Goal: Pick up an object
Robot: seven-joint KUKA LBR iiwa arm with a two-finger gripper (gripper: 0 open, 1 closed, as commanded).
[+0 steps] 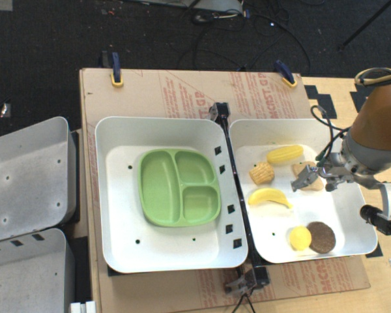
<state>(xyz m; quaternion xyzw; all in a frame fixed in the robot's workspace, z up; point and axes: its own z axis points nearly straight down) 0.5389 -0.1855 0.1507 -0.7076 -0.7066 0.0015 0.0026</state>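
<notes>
A green divided plate [180, 188] with three compartments lies in the left white bin [111, 175], at the middle of the frame. The counter [169, 90] beneath is a brown board, held at its far edge by two yellow-tipped clamps [116, 69]. Grey perforated trays [26, 175] sit at the left edge of the frame. Black cables [274, 18] trail over the dark floor [45, 38] along the top.

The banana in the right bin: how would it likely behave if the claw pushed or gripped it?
The banana looks like smooth, glossy toy food, so probably light, stiff and a bit slippery. Its curved shape suggests it would pivot or spin rather than roll when nudged. It lies apart from the corn and lemon, so a push likely moves it alone.
</notes>
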